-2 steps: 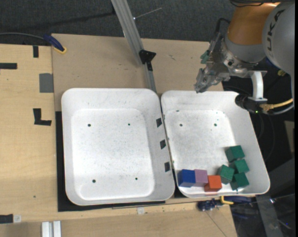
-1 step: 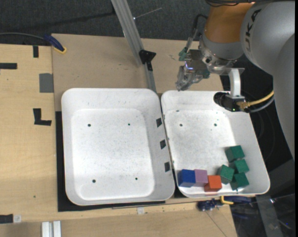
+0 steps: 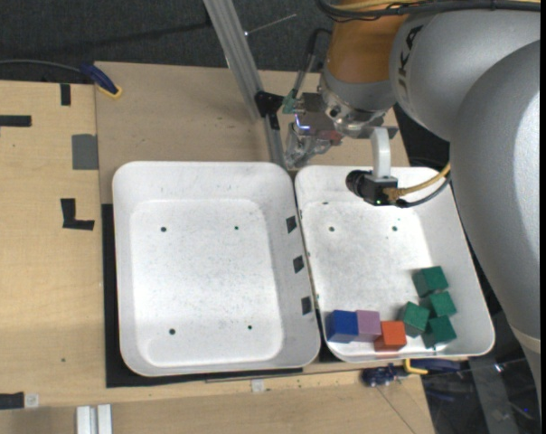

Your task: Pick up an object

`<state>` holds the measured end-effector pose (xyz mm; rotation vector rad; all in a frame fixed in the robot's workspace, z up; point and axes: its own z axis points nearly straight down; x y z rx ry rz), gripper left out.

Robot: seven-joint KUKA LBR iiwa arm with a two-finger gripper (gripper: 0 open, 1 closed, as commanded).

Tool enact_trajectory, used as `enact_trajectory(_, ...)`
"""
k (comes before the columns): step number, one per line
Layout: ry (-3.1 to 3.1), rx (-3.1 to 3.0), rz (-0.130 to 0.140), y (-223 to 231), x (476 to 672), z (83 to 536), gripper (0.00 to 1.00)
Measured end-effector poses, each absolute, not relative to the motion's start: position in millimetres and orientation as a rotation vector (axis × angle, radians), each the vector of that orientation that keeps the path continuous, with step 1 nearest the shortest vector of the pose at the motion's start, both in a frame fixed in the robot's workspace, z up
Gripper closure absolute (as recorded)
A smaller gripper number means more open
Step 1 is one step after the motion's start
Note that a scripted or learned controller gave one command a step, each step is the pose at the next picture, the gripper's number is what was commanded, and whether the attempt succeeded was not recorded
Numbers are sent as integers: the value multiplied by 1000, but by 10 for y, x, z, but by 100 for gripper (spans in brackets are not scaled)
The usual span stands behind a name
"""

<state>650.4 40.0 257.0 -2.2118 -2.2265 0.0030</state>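
Observation:
Several small blocks lie along the near edge of the right bin (image 3: 372, 251): a blue block (image 3: 343, 324), a purple block (image 3: 369, 321), an orange block (image 3: 392, 334) and several green blocks (image 3: 432, 306) in the near right corner. My gripper (image 3: 297, 148) hangs under the orange band of the arm, over the far rims where the two bins meet. It is far from the blocks, and I see nothing in it.
The left bin (image 3: 201, 269) stands beside the right one, their rims touching. A slanted metal pole (image 3: 241, 57) rises just behind the gripper. A black part with a yellow cable (image 3: 374, 186) hangs over the right bin's far end. The big grey arm covers the right side.

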Motion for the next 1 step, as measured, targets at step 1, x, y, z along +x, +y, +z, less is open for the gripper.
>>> enact_trajectory(1,-2228,-2212,0,980,6549,2579,100)
